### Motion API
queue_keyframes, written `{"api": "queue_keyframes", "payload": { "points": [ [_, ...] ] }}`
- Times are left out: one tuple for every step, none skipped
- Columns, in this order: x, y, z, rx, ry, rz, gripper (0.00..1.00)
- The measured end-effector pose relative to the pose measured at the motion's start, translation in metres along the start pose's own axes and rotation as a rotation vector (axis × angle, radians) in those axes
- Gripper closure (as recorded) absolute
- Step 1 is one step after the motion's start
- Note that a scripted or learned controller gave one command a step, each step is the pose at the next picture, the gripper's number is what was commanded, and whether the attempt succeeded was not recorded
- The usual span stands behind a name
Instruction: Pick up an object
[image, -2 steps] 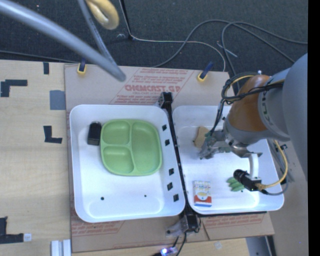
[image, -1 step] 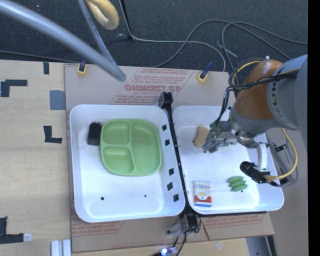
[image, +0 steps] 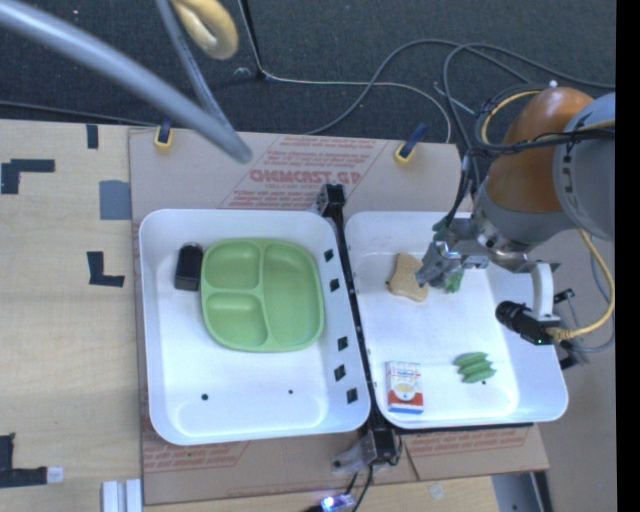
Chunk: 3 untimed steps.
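Note:
In the right bin lie a tan bread-like piece near the upper left, a small red, white and blue box at the front, and a green pea pod at the front right. My gripper hangs low over the bin, just right of the tan piece and touching or nearly touching its right edge. Something green shows at the fingertips, too small to identify.
The left bin holds a green divided plate and a small black block beside its left edge. A black divider separates the bins. Cables trail behind and to the right of the arm.

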<state>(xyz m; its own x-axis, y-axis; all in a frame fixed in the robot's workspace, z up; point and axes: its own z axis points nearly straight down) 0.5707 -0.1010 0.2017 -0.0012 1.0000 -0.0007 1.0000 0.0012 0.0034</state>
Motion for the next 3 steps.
{"api": "queue_keyframes", "payload": {
  "points": [
    [0.001, 0.006, -0.062, -0.002, 0.0, 0.0, 1.0],
    [0.048, 0.022, -0.046, 0.005, 0.001, -0.004, 1.0],
    [0.104, 0.026, -0.048, 0.005, 0.001, -0.005, 1.0]
  ]
}}
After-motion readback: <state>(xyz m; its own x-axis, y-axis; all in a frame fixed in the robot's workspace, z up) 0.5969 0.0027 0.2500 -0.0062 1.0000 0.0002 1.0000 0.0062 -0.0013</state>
